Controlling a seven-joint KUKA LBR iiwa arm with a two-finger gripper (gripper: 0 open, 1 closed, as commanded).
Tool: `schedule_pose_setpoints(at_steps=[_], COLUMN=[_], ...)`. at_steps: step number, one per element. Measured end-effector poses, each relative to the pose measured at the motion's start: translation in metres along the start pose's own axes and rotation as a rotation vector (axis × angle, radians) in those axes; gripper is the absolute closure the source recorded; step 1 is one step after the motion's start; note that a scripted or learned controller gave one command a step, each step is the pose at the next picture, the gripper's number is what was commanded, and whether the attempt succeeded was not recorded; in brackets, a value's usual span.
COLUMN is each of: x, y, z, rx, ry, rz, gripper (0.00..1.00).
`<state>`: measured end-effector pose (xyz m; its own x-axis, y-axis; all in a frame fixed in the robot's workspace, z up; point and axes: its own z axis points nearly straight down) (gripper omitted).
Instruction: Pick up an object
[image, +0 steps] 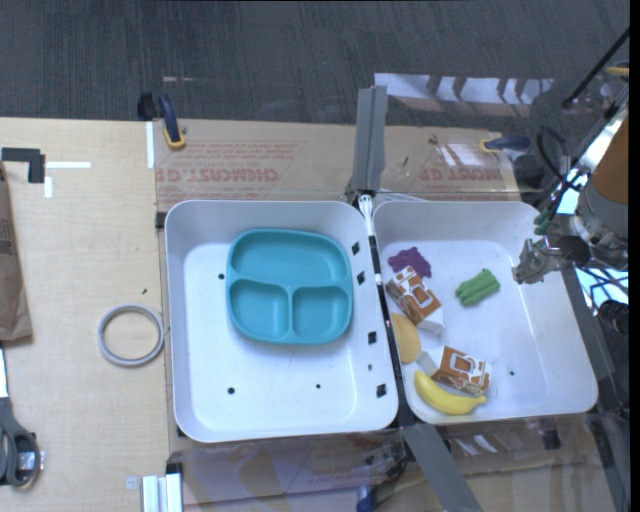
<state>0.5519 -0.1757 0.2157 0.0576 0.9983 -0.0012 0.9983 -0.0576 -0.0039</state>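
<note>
Camera view: the hand sits over the right bin, near its right wall, and I can't tell how far it's open; nothing shows in its grip. The nearest pick looks like the green toy, just to the hand's left and a touch nearer, its long axis slanting up to the right. Farther left lie the purple piece and a snack packet; the banana and a second packet crowd the near wall. Bare white floor surrounds the green toy, so there's room to descend. The left bin holds a teal tray.
</note>
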Motion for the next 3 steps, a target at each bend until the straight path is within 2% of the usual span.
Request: schedule_pose_setpoints(at_steps=[1, 2, 3], x=[0.033, 0.032, -0.015], y=[0.025, 0.025, 0.064], z=[0.114, 0.105, 0.052], rx=[-0.003, -0.003, -0.004], ry=[0.001, 0.001, 0.0], rz=[0.089, 0.092, 0.102], gripper=[0.0, 1.0, 1.0])
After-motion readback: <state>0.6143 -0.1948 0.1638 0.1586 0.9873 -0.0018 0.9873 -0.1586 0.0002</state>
